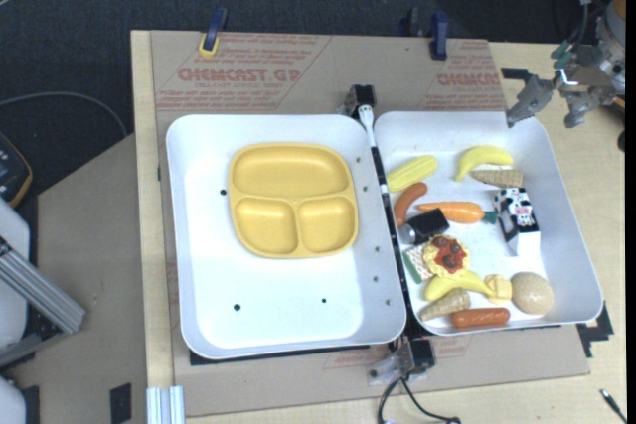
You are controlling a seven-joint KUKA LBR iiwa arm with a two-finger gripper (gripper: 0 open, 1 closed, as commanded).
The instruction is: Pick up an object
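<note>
The left bin holds a yellow divided tray. Just right of that tray, across the shared rim, the right bin carries a heap of toy food: a banana, a carrot, a sausage, a small black-and-white carton. Beyond that bin's far right corner, the tool hangs over the worktop, fingers spread, gripping nothing.

The divided tray lies in the left bin, while the toy foods lie in the right bin beside it.
</note>
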